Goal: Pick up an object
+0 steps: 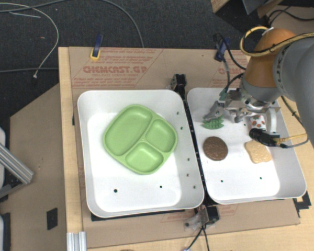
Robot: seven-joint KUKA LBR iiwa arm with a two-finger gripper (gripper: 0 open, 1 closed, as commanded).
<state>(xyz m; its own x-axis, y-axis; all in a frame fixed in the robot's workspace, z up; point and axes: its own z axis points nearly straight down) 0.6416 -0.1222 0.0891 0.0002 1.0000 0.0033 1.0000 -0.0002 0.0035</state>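
Note:
My gripper [227, 116] hangs low over the back of the right bin [282, 190], below the orange wrist band. Its fingers stand apart, so it is open, with nothing between them. A small green leafy piece [213, 123] lies just at the left fingertip. A red-and-white item [258, 122] lies close on the gripper's right, partly covered by it. Nearer the front are a round brown cookie [215, 148] and a tan toast-like piece [258, 152].
A green divided plate [140, 138] lies in the left bin [94, 192]. A black cable [267, 138] runs from the wrist over the right bin. Black clamps sit on the divider between the bins, at the back and the front.

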